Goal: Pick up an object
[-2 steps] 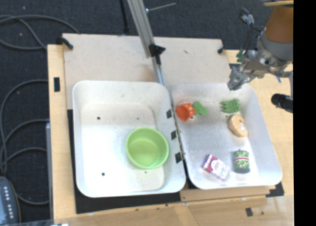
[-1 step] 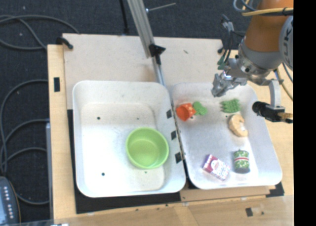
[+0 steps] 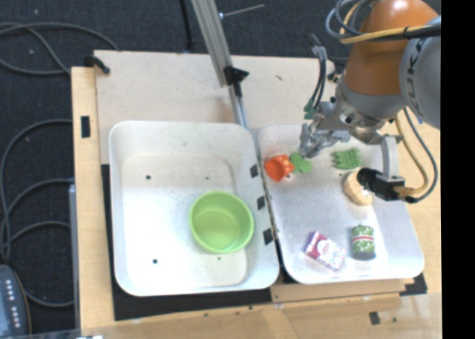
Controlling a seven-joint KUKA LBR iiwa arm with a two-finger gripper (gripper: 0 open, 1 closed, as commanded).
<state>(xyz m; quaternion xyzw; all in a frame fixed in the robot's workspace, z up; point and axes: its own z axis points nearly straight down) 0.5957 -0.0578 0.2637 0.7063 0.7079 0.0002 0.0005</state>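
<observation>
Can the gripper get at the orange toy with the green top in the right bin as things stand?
Probably yes. The gripper hangs just right of the orange toy, which lies in the open near the right bin's left wall. Nothing covers it. The wall beside it may crowd one finger.

evenly and brightly lit from above; soft, faint shadows; mild glare on white bins (image 3: pixel 133 145); slightly soft, grainy throughout.
</observation>
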